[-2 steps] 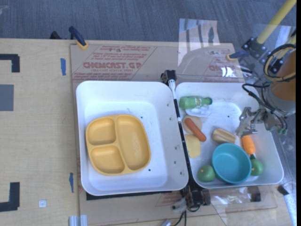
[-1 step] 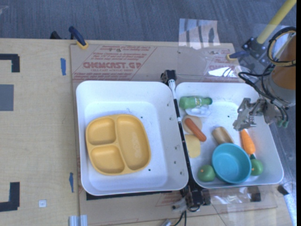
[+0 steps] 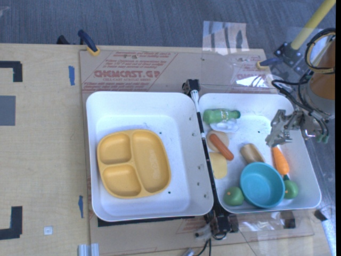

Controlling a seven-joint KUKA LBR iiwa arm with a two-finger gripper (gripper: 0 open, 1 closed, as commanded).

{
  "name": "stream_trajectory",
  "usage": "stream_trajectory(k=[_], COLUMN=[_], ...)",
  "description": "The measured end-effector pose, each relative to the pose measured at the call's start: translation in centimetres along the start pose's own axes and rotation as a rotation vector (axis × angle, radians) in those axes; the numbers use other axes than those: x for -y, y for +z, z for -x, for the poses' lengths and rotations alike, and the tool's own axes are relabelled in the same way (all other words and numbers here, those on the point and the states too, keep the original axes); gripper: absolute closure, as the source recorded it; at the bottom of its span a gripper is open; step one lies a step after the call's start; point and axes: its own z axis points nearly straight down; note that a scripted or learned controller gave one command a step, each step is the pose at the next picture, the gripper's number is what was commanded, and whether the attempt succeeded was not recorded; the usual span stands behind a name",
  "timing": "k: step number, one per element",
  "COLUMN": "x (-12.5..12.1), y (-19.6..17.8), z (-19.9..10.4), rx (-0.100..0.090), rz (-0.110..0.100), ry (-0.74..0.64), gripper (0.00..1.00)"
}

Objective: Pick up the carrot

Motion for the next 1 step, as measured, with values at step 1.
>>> stream_trajectory(k=[1], x=[-0.1], y=[-1.13], z=[0.25], rx=[0.009], rz=[-0.002], ry=[-0.002], gripper=[1.0])
